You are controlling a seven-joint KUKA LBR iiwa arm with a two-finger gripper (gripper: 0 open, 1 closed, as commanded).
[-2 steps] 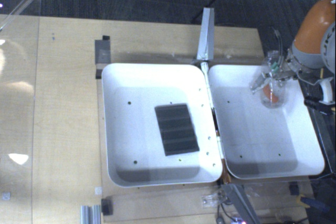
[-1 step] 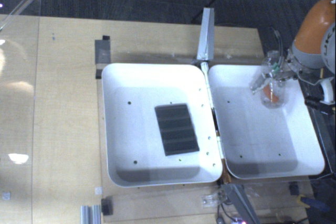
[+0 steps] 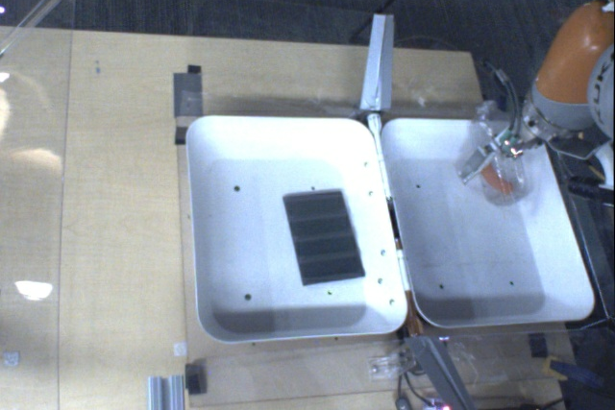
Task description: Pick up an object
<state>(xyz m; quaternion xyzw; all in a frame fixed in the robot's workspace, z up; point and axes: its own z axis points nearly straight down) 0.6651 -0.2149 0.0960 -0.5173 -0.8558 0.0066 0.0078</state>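
A dark grey ribbed rectangular pad (image 3: 324, 236) lies flat in the middle of the left bin (image 3: 221, 206). In the right bin (image 3: 461, 274), near its far right corner, sits a small clear object with an orange-red part (image 3: 503, 180). My gripper (image 3: 495, 154) is low over that corner, right at the clear object and partly covering it. Whether it touches the object is hidden by glare and the wrist. The grey arm with its orange band (image 3: 575, 62) reaches in from the right.
A metal bracket (image 3: 377, 62) stands upright behind the seam between the two bins. Black clamps (image 3: 189, 91) sit at the left bin's far left corner. Cables and clear plastic parts (image 3: 423, 370) lie along the front edge.
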